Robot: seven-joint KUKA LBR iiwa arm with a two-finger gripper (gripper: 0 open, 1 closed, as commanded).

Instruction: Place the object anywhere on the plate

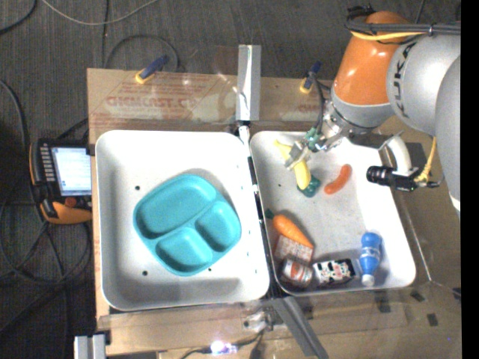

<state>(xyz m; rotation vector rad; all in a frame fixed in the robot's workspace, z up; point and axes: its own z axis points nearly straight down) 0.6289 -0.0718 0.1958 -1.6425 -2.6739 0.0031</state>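
Right bin [389,223], near edge at 6 o'clock: cans [298,272], bottle [369,257], carrot [292,230] unsorted. Plate [188,223] sits alone in left bin [120,200], ready as the drop target. At 12 o'clock, pincer [299,155] is over the banana [300,172], likely the pick; grip unclear. Sausage [337,179] is beside it.

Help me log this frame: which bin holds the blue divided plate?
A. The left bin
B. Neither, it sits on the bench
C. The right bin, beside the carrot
A: the blue divided plate lies in the left bin; the carrot lies in the right bin.
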